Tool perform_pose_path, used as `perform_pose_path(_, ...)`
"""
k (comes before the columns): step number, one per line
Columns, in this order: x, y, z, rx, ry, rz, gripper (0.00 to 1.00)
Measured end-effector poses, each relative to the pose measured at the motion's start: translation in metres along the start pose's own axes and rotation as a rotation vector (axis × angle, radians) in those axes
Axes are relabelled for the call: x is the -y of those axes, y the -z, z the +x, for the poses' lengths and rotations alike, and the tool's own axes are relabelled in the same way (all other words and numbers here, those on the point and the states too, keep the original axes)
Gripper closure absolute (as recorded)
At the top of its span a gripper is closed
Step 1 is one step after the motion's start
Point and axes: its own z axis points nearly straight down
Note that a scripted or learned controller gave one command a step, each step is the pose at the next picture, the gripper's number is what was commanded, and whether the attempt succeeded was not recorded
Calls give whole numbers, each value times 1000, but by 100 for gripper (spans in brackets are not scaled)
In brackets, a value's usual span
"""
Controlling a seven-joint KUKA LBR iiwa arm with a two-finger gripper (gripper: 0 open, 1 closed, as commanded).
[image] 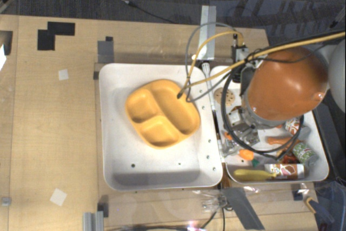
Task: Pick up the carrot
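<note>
My claw [238, 135] hangs low over the right bin [323, 169], its grip hidden from me, and the carrot [279, 140] lies unlifted beside it, so nothing's done.

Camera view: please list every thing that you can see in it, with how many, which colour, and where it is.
Bins: two, white, side by side on the bench.
Divided plate: one, yellow-orange, three compartments, in the left bin.
Carrot: one, orange, long and thin, in the right bin, below the arm.
Small round piece: one, orange, right bin near its front.
Banana-like piece: one, yellow, along the right bin's front wall.
Other small items: several, mixed colours, right bin's front right corner; too small to name.
Bench: one, light wood.
Arm: one, orange band on top, over the right bin; cables loop from it.
</note>
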Motion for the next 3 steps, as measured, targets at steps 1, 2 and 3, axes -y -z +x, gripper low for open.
perform_pose_path(1, 52, -1, -10, 3, 611, -2, 100)
perform_pose_path(2, 109, 27, 7, 2, 429, -1, 100)
perform_pose_path(3, 67, 104, 89, -2, 680, 0, 100)
